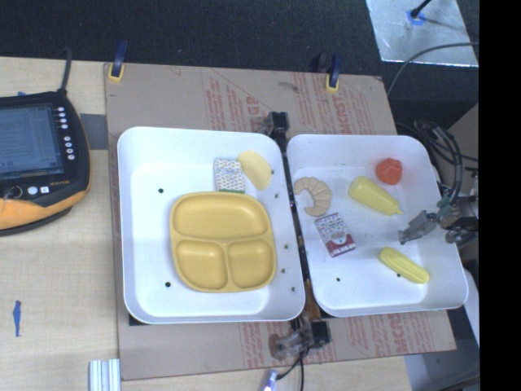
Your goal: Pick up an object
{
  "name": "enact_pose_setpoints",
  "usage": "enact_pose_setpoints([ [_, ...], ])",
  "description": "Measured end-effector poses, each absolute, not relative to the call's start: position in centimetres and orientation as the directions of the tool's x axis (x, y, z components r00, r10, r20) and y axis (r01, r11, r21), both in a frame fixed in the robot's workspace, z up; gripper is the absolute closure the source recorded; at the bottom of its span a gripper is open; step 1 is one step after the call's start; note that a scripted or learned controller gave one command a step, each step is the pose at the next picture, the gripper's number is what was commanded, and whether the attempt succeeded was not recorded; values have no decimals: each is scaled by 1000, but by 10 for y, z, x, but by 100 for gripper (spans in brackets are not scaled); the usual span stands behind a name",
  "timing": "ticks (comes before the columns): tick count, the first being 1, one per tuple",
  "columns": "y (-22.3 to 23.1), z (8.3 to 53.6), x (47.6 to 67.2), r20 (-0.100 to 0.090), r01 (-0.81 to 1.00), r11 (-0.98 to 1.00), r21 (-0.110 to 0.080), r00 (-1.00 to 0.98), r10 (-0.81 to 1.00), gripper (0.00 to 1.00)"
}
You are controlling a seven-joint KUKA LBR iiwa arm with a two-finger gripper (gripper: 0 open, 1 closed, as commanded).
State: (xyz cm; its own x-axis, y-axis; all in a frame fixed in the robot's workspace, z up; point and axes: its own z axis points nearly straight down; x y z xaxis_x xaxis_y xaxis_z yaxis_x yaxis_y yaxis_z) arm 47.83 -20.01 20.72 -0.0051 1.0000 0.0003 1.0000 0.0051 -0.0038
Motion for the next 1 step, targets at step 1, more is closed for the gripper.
enact_pose_setpoints([
  [1, -212, 175, 557, -1, 1000, 6, -3, -6, 1000, 0],
])
